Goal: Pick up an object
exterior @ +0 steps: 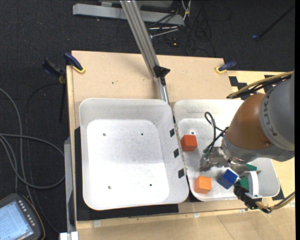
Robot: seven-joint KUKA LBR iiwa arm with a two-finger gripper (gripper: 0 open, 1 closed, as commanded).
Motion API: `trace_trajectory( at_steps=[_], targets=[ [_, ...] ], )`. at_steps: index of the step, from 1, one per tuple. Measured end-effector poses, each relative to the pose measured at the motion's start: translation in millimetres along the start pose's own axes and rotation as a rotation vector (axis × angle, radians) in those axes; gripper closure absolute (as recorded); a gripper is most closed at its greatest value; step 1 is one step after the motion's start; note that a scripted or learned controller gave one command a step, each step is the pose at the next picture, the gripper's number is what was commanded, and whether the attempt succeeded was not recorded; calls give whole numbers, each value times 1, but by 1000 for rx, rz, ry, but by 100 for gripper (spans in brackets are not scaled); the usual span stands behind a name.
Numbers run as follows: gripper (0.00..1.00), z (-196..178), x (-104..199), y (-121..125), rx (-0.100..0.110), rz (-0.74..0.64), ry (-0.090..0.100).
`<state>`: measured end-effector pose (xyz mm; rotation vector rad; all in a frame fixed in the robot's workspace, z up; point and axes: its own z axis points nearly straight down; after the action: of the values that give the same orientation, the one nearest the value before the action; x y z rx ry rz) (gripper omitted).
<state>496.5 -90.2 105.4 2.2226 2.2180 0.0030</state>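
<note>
The jaws [206, 161] hang low inside the right bin [197, 112], under the grey arm [276, 122] with its orange band [248, 126]; whether they are released or clenched cannot be told, since the wrist hides the fingertips, and no thing can be seen between them.

Nearest, at the bottom left corner, a handheld screen [14, 220] lies on the dark floor [33, 37], with grey cables [18, 154] looping beside it. The worktop [117, 70] is a pale board carrying the two shallow white bins side by side. The left bin [124, 150] has a speckled floor.

In the right bin, at its near edge, an orange block [203, 184] lies just left of a blue block [227, 179], the two near each other but apart. A small green piece [251, 166] shows just beyond the blue block, half hidden by the arm. Farther in, a red-orange block [189, 142] sits close to the bin's left wall, to the left of the jaws and apart from them. Black wires [211, 124] run along the wrist above the bin.

At the worktop's far corners are clamps, one on the left [75, 63] and one on the right [225, 67]. A slanted metal pole [143, 37] rises from between the bins toward the far side, where more metal framing [126, 11] and cables lie on the floor.
</note>
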Motion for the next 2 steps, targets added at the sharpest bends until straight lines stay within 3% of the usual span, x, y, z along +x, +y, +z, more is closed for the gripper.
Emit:
trace_trajectory(
  at_steps=[2],
  targets=[
    [100,-101,-10,1,-4,-4,-2]
  ],
)
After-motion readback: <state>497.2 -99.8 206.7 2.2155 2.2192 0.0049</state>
